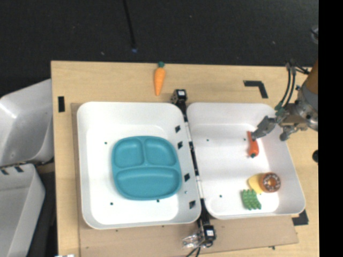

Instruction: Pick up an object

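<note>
A light wooden counter [225, 82] is seen from above, carrying two shallow white bins side by side. The left bin [91, 197] occupies the centre-left of the frame, and a teal divided plate [146, 167] with three compartments is laid flat in its middle. The right bin [225, 143] sits just beside it, to the right of centre.

Near the right edge of the frame, the end effector [273, 128] is positioned over the upper right part of the right bin. Its two fingers are seen spread apart, with nothing between them. One fingertip [261, 130] is lowered just beside the upper end of a small orange-red object [252, 146], which is lying on the bin floor; whether they touch cannot be told.

In the lower right part of the same bin, a yellow piece [255, 183], a brown frosted doughnut [270, 182] and a green knobbly toy [250, 199] are grouped closely together, well apart from the end effector.

Outside the bins, a toy carrot [159, 78] is lying on the counter in the upper middle of the frame, above the left bin.
</note>
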Available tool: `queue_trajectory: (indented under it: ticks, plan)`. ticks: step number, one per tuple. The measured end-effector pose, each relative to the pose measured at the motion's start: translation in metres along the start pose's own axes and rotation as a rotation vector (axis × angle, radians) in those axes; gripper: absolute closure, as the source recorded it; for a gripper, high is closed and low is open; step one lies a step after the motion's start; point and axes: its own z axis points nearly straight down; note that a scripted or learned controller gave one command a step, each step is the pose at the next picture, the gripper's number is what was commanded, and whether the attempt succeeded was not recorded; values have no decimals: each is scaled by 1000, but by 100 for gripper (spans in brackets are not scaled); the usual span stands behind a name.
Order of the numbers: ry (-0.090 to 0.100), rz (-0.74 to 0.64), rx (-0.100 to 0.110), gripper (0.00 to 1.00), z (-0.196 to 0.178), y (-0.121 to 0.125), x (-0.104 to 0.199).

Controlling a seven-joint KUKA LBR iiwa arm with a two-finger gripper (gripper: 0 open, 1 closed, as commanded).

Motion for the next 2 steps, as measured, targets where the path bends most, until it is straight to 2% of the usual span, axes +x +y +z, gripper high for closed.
queue_trajectory:
  ticks: [1,2]
  plan:
    - [-3,-3,-11,0,-6,2,0]
    - [-2,-1,-7,0,40,-5,-4]
